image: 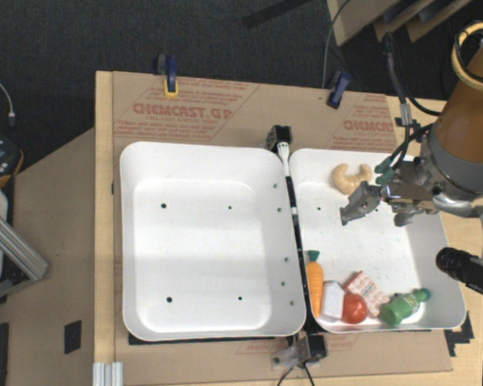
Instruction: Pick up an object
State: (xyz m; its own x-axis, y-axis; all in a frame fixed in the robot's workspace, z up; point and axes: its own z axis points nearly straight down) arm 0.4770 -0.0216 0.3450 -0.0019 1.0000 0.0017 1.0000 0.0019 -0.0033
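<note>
Croissant just left of pincer.

Bright, even light falls from above. The two shallow white plastic bins glow almost too white, with soft grey shadows inside. The dark floor at the upper left looks grainy. Nothing is very sharp.

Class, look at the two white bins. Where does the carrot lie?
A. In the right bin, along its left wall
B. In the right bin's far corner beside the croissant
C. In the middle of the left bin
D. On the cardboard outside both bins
A. The carrot lies lengthwise against the left wall of the right bin, near its front, next to the other toy foods.
</note>
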